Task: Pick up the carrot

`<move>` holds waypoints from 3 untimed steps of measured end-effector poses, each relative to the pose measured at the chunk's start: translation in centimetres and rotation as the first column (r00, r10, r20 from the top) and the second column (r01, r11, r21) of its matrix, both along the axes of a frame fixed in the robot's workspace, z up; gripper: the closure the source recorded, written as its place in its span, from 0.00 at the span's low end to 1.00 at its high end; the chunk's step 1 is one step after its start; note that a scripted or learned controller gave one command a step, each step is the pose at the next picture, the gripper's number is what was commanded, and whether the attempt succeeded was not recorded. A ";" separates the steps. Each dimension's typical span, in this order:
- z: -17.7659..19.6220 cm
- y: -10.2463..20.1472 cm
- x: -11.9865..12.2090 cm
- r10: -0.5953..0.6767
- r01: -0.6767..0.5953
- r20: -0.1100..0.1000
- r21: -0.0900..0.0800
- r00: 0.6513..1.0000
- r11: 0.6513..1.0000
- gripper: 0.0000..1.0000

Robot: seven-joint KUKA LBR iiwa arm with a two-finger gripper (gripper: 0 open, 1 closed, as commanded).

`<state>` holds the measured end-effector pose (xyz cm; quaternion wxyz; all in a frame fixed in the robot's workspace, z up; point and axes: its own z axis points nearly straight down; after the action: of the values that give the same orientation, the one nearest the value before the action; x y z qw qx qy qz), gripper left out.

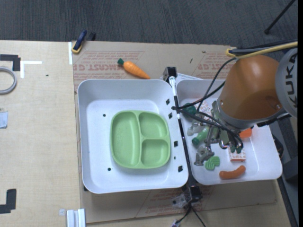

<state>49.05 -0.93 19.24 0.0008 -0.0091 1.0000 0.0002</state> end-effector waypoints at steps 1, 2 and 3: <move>0.0 -3.3 2.5 0.323 -0.323 0.003 -0.001 0.946 0.946 0.00; 4.9 -4.5 9.6 0.599 -0.599 0.004 -0.002 0.801 0.801 0.00; 5.3 -2.7 8.5 0.897 -0.897 0.002 -0.003 0.442 0.442 0.00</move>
<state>57.55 -3.65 24.51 0.0022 -0.5359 0.8443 0.0000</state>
